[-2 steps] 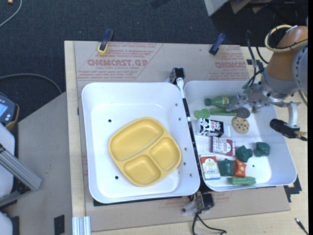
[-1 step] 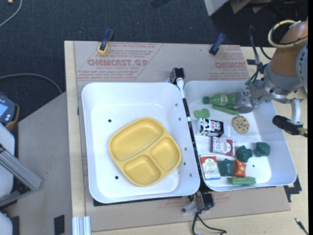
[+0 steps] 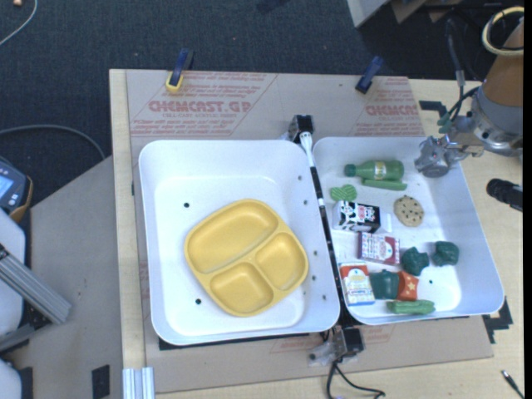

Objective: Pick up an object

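Hovering above the far right corner of the right bin (image 3: 478, 248), the gripper (image 3: 434, 158) sits at the rim with nothing visible between its parts; its degree of opening cannot be determined at this resolution.

No single object is specified by the task. All candidates lie in the right bin, well apart from the gripper except the green bottle (image 3: 376, 171), which lies on its side nearest to it.

Handling assessment (judged, not measured):
- Green bottle: probably light, rigid plastic with a smooth, rounded body. It may roll. Grasp across the body at mid-length.
- Cookie (image 3: 408, 211): flat, low disc. Grasp across the diameter; the low profile makes a miss likely.
- Cartons: the black-and-white carton (image 3: 358, 216), the dark red carton (image 3: 377, 248) and the red-and-white carton (image 3: 356, 284) appear light and box-shaped. Grasp across the narrow faces.
- Small green pieces near the bin's front are tightly grouped, some touching; a clean grasp is harder there.

Inventory:
- White bins: two, side by side.
- Yellow tray (image 3: 246, 258): one, three compartments, in the left bin (image 3: 158, 173).
- Bottle: one.
- Cookie: one.
- Cartons: three.
- Green and dark green pieces: roughly five; the exact count is uncertain where they crowd together.
- Small orange item: one, among the green pieces.
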Motion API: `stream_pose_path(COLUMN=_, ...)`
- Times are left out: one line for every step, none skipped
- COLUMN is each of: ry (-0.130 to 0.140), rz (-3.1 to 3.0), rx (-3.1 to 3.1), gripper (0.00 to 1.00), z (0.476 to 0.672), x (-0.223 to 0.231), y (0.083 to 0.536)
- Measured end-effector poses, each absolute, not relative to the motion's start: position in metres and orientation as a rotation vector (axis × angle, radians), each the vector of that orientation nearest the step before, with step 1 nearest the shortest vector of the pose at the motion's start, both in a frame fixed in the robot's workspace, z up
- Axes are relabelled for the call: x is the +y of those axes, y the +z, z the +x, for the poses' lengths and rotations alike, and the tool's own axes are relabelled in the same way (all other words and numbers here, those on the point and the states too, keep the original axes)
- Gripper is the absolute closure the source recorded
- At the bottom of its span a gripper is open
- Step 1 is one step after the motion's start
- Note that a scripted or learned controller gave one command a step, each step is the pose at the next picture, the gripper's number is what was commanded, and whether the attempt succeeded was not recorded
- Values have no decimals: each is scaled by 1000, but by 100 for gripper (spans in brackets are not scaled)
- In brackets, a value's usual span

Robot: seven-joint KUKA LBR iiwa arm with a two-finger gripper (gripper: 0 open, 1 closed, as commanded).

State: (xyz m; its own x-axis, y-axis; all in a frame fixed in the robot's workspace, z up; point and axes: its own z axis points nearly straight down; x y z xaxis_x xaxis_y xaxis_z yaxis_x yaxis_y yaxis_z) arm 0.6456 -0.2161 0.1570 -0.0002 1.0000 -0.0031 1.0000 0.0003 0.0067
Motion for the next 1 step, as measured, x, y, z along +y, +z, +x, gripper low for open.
stream_pose_path(ry=5, rz=2215, rx=2217, gripper=100, z=653, x=-217, y=203)
